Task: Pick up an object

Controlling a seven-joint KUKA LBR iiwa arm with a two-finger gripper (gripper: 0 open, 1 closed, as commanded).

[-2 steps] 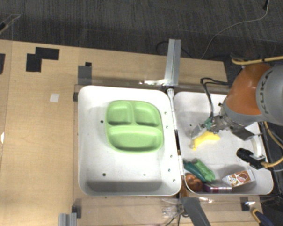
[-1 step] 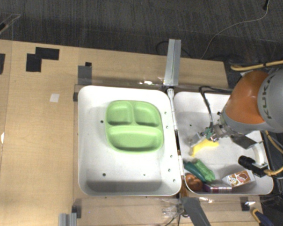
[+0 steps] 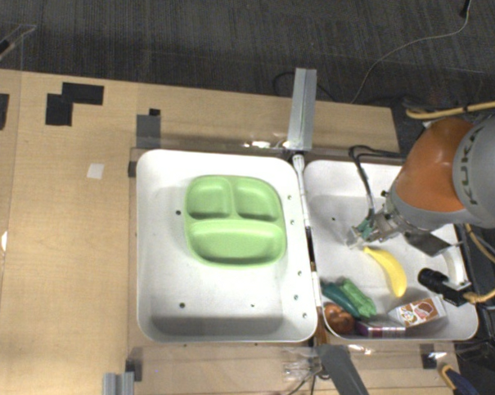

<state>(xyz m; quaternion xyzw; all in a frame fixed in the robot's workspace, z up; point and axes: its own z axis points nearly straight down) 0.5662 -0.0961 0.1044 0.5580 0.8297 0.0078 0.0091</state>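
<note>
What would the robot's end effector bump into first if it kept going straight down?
Probably the bare floor of the right bin, just up-left of the banana. The end effector hangs over that spot, though depth is hard to judge.

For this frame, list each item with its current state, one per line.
Claw: low in the right bin, just above the banana's end, nothing seen between its tips.
Banana: lying flat, not lifted.
Green divided plate: right side up in the left bin, compartments bare.
Green toy: lying by the bin's front wall.
</note>
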